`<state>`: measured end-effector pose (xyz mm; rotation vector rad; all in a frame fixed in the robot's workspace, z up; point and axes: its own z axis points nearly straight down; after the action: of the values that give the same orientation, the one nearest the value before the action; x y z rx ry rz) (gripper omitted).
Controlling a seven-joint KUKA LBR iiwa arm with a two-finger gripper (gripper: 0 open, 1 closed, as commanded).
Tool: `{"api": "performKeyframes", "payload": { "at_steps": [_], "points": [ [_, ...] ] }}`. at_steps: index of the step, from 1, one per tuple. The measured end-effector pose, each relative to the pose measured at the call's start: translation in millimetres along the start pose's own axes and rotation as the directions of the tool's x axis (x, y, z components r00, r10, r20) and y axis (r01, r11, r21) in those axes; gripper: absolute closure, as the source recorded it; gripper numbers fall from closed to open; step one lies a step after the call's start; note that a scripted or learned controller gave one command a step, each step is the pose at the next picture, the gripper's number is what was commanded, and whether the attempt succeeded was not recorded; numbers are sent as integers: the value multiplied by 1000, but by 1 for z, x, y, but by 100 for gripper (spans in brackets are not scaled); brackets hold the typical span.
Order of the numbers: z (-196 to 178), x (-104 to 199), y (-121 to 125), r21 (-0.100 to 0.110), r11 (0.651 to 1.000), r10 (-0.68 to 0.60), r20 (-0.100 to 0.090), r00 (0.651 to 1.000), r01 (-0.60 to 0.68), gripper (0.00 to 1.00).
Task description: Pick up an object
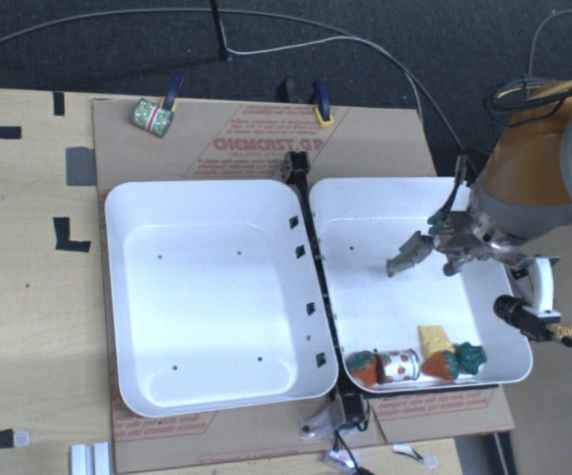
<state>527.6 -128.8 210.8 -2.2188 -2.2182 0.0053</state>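
Two white bins (207, 198) on cardboard sheet (256, 139)

Orange-banded grey arm (528, 181), seemingly dark metal hand (427, 255)

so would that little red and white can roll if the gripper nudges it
Probably: the can lies on its side at the right bin's near edge. Toys hemming it on both sides may limit rolling. It looks small, so likely light.
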Motion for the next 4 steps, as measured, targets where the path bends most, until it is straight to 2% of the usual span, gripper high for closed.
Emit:
{"api": "performKeyframes", "payload": {
  "at_steps": [1, 4],
  "points": [
    [-2, 0, 1, -5, 1000, -1, 1, 1000, 1, 0],
    [127, 3, -5, -4, 1000, -1, 1, 1000, 1, 0]
  ]
}}
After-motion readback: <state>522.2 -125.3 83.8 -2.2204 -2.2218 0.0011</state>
